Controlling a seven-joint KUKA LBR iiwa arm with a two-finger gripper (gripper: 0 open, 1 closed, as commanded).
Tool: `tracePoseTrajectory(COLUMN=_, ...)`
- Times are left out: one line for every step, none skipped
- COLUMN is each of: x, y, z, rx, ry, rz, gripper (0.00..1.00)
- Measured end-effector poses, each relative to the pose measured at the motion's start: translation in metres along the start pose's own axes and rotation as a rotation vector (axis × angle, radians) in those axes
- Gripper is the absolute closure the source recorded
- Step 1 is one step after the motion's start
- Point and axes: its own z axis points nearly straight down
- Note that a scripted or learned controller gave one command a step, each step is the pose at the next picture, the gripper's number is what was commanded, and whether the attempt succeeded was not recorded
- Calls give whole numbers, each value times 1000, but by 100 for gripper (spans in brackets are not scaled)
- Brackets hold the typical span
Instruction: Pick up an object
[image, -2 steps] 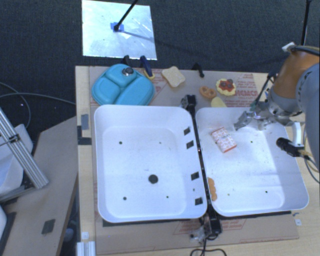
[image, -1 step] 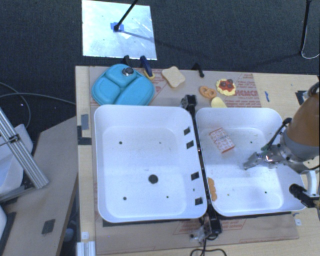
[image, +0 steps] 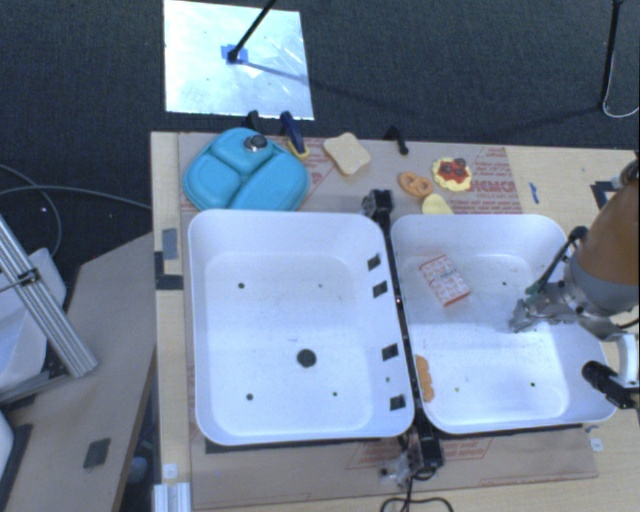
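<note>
While our gripper (image: 522, 318) hovers low at the right bin's (image: 500, 415) far side, apparently holding nothing, its spread unreadable, we should aim for the small red-patterned card (image: 444, 279) lying flat nearby, descending squarely over its edges.

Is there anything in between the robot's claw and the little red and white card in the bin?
No. In the camera view, only bare white bin floor lies between the gripper and the red and white card.
</note>
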Motion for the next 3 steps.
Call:
tracePoseTrajectory(x=47, y=40, z=14, rx=9, ry=5, rz=-7, gripper=100)
tracePoseTrajectory(x=6, y=60, z=14, rx=9, ry=9, rz=-1, gripper=100)
tracePoseTrajectory(x=44, y=-51, z=10, rx=2, ry=5, rz=2, gripper=100)
